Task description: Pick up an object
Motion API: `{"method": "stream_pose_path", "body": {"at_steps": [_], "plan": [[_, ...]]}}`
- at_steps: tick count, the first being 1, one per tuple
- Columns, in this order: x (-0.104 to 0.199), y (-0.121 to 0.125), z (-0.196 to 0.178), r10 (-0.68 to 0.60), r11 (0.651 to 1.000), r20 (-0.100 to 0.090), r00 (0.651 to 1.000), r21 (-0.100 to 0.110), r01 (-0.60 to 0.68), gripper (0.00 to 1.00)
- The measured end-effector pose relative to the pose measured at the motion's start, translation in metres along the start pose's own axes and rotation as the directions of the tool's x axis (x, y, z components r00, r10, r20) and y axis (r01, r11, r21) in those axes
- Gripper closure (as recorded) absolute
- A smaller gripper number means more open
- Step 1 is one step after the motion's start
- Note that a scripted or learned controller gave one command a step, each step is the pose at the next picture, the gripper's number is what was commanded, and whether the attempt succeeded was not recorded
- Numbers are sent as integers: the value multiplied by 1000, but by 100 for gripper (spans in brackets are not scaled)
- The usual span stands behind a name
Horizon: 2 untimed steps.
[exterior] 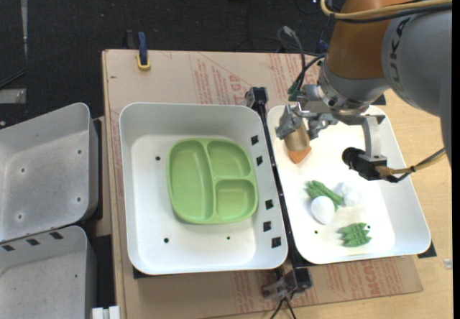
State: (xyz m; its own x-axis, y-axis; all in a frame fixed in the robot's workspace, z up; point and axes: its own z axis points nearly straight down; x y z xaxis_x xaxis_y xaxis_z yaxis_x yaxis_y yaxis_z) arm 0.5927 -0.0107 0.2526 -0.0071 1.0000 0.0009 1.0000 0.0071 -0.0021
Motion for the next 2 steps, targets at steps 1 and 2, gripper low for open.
{"method": "stream_pose_path", "body": {"at_steps": [1,2], "plan": [[43,-4,2,1,1000,1,1000,-1,-1,100],[104,-12,3,0,1000,0,1000,-1,0,100]]}}
